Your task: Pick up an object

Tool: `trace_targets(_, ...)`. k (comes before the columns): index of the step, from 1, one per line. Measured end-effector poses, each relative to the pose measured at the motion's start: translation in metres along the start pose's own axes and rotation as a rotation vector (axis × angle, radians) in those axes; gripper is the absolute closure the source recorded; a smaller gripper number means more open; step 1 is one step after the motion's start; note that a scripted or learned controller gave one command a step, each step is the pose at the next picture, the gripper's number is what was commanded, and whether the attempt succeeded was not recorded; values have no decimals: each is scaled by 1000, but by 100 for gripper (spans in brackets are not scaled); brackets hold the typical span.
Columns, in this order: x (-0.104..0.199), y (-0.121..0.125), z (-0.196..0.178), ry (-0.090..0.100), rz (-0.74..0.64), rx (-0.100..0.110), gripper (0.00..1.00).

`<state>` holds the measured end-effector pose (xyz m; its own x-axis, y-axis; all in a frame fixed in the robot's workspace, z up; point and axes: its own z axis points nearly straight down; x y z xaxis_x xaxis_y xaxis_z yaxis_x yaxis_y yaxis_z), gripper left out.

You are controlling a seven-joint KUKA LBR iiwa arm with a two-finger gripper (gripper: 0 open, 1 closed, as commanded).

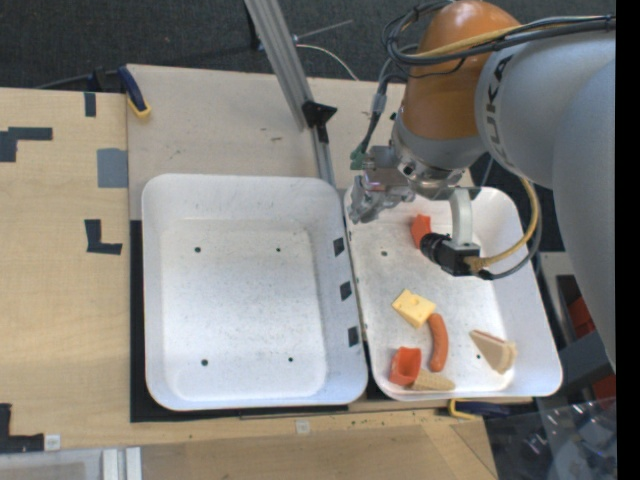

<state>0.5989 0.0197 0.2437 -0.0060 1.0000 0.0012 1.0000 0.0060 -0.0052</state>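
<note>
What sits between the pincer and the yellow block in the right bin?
Nothing visible. The pincer is at the right bin's far-left corner; bare floor lies between it and the yellow block. The small orange piece sits off to the side.

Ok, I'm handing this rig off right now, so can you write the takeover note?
Claw: low over the far left corner of the right bin; nothing seen between its fingers.
Things: all in the right bin: orange block, yellow cube, sausage, red piece, tan wedge.
Done: nothing lifted.
Left: grasp one and raise it.
</note>
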Motion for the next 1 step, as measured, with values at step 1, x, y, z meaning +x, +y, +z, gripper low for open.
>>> trace_targets(1, 48, -19, 16, 0, 0, 0, 100)
